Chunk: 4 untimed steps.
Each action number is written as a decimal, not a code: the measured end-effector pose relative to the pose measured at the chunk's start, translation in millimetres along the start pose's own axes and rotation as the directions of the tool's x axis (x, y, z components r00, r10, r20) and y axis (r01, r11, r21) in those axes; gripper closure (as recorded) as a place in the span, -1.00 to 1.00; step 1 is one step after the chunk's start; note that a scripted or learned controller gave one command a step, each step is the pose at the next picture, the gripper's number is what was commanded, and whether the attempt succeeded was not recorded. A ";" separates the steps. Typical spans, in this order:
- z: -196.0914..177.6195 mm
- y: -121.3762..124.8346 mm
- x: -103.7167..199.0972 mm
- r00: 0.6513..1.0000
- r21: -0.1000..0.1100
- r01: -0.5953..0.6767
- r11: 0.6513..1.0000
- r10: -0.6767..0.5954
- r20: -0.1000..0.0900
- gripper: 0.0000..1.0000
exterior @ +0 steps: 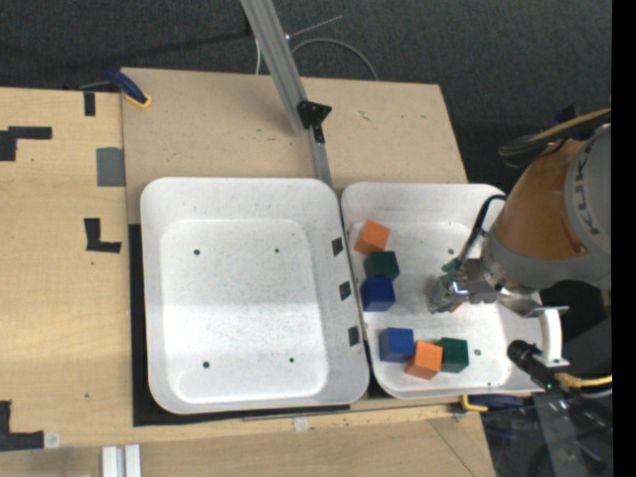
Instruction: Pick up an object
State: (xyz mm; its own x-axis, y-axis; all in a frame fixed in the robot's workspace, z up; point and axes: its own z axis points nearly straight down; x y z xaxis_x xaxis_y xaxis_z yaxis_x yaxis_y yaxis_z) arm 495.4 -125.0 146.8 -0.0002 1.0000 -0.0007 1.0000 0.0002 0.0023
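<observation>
The right bin (417, 207) holds several small cubes. An orange cube (374, 236), a dark green cube (382, 264) and a blue cube (378, 292) lie in a column near its left wall. Closer to the front edge sit a second blue cube (397, 343), an orange cube (426, 358) and a green cube (454, 353). My gripper (448, 294) hangs low over the bin's right half, to the right of the column and above the front group. No cube shows between its fingers.
The left bin (238, 296) stands beside the right one. A slanted metal pole (278, 53) reaches down to the bins' shared back edge. The grey and orange arm (542, 222) covers the right bin's right side.
</observation>
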 end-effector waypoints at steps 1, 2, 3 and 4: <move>-47.5 10.1 -1.7 1.000 -0.001 0.001 1.000 -0.001 0.000 1.00; -93.5 11.4 -1.6 1.000 -0.002 0.002 1.000 -0.002 0.000 1.00; -99.6 29.5 56.2 1.000 0.003 0.007 1.000 -0.007 -0.003 1.00; -86.0 43.9 107.3 1.000 0.004 0.006 1.000 -0.006 -0.001 1.00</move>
State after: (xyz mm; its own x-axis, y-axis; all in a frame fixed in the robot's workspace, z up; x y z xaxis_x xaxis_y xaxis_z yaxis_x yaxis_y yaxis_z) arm 539.0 -17.6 232.7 -0.0063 1.0000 0.0007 1.0000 0.0063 -0.0022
